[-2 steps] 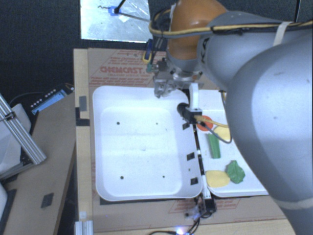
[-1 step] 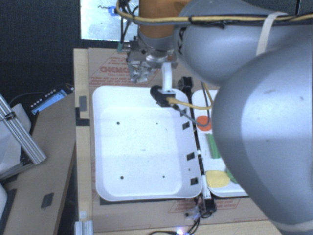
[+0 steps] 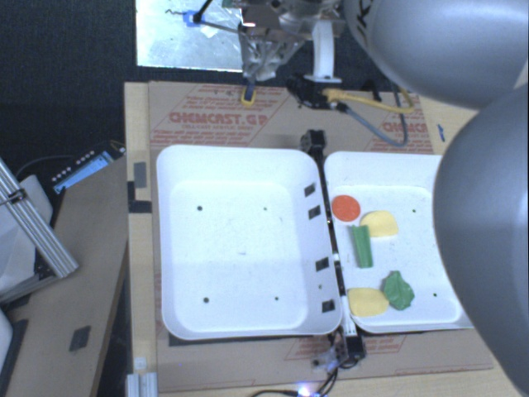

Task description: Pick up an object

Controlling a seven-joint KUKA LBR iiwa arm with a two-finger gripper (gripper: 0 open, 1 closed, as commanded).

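Your pick targets sit in the right bin [image 3: 413, 195]: an orange disc [image 3: 345, 208] by the divider, a pale yellow piece [image 3: 379, 223] just right of it, a green stick [image 3: 362, 246] below them, another yellow piece [image 3: 368, 302] near the front wall, and a green clump [image 3: 398, 291] touching its right side. The left bin [image 3: 235, 246] lies beside it on the desk [image 3: 91, 246]. The tool [image 3: 260, 69] hangs high beyond both bins, over the cardboard sheet [image 3: 219, 118]; you can't tell from here how it's set.
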